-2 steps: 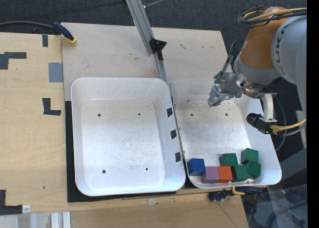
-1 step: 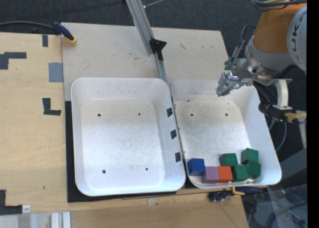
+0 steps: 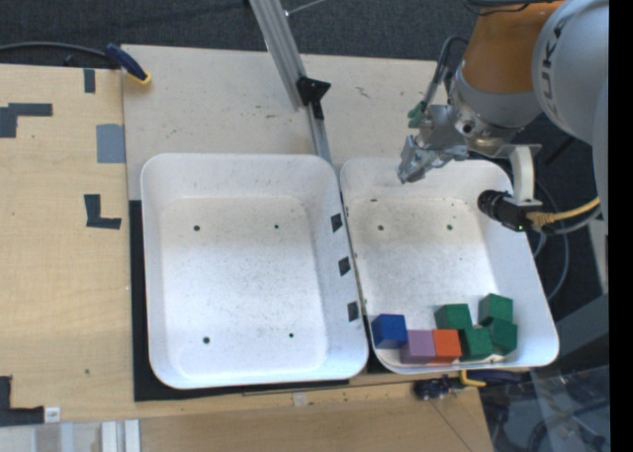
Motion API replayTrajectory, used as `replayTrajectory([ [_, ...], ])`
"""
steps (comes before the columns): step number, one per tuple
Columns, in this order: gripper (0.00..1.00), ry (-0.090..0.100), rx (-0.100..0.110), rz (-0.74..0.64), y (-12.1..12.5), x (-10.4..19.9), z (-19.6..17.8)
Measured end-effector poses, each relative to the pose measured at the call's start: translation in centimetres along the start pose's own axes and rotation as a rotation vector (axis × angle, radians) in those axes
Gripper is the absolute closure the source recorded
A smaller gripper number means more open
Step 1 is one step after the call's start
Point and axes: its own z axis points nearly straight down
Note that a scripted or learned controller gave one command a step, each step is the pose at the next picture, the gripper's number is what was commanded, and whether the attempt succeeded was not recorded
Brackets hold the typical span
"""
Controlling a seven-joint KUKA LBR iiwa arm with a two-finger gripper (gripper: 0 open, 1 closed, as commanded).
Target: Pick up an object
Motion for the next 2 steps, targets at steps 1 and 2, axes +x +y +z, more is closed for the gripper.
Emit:
replayTrajectory([
  [1,1.00,-0.001,0.003,0.000,0.7,4.7,1.6],
  [2,1.00,-0.001,0.003,0.000,1.6,9.9,3.1],
])
